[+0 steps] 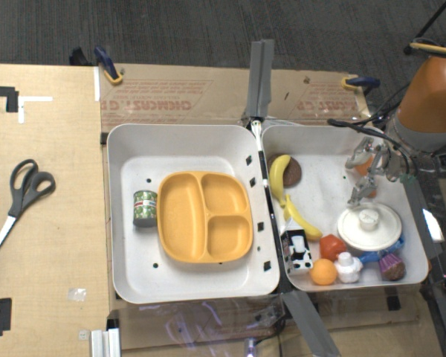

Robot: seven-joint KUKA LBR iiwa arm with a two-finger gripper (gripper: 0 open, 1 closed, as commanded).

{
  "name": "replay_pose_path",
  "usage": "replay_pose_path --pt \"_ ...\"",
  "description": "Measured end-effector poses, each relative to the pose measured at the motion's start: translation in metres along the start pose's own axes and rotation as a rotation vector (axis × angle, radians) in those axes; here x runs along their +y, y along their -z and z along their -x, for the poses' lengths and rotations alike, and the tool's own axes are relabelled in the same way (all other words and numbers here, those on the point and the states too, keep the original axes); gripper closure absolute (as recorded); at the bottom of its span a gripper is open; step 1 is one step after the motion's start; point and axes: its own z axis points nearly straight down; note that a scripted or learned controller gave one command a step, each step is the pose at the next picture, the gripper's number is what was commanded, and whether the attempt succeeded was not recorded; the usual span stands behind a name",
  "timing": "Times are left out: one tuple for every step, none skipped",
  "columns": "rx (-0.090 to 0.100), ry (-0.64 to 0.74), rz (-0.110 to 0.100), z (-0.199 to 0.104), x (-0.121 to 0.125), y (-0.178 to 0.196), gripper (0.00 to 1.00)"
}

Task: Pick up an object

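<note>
My gripper (361,183) hangs over the right bin (323,149) near its right wall, just above a round white dish (369,227). Something small and orange shows at the gripper's metal parts; I cannot tell what it is. A banana (282,188) lies along the bin's left side with a dark brown lump (293,172) beside it. Along the front sit a black-and-white box (296,248), a red tomato (331,245), an orange (323,272), a small white bottle (348,266) and a purple piece (392,265).
The left bin (126,222) holds a yellow divided plate (205,216) and a small green can (144,207). Scissors (21,194) lie on the wooden bench to the left. The arm's orange band (430,95) rises at the right.
</note>
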Motion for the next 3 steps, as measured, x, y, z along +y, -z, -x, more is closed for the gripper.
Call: replay_pose_path --pt "-0.003 0.000 0.001 0.0013 0.0003 0.0081 1.00" --pt "-0.002 0.000 0.001 0.0011 0.0004 0.0079 0.00" --pt "0.003 -0.168 -0.001 0.0011 0.0068 -0.0012 0.00"
